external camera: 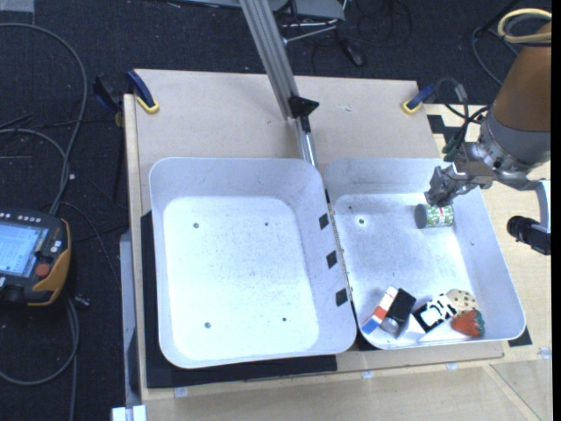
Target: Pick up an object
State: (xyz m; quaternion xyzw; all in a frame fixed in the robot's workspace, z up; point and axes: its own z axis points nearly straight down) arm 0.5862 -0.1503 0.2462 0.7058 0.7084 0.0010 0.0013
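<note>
Hovering low, gripper sits right above small green-white can lying in right bin; nothing lifted, grasp and raise remain. Finger state: cannot tell (dark blur). Far rim is close; open floor toward the near clutter. Left bin well apart.

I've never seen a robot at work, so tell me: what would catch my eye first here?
Probably the grey and orange arm reaching in from the right, its pincer just above a small green-banded roll in the right bin. Next, the colourful clutter bunched in that bin's near corner, beside the left bin.
</note>
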